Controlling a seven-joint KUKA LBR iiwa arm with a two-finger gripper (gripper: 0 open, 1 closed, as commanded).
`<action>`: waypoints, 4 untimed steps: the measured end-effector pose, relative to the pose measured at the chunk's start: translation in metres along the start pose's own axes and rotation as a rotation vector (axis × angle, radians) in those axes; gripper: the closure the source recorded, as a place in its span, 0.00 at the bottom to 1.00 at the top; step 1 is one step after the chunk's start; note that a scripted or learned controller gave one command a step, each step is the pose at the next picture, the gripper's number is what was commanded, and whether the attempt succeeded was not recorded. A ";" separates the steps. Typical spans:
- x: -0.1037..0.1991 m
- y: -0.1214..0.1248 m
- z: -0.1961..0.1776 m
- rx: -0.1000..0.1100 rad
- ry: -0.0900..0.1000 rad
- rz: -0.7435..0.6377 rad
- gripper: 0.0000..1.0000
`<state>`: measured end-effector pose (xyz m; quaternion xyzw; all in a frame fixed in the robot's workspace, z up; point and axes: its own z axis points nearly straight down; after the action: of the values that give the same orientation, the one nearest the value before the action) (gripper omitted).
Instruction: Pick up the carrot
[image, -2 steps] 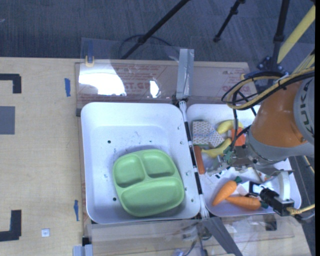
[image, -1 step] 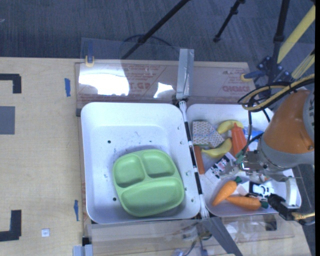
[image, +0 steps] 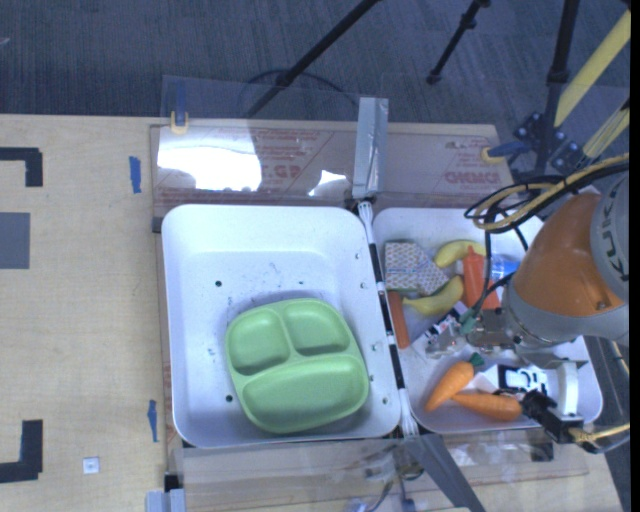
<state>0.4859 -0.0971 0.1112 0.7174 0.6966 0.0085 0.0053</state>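
Right bin: carrot lies diagonally, tip lower-left.

Dark grey carpet, black tripod legs, pale wooden bench.

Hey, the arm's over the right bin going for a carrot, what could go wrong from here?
Several carrots lie in the right bin: two touch near the front, so closing on one may drag or pinch the other. Another carrot lies against the bananas, so a grab there may catch fruit instead. The gripper sits among small clutter mid-bin, which may get nudged or picked by mistake.
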 end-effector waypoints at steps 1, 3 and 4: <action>0.003 -0.006 -0.023 0.019 -0.006 0.052 0.00; 0.023 0.000 -0.073 0.019 -0.003 -0.220 0.00; -0.012 -0.005 0.024 0.014 -0.004 -0.263 0.00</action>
<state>0.4810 -0.1093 0.0868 0.6197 0.7848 0.0015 0.0026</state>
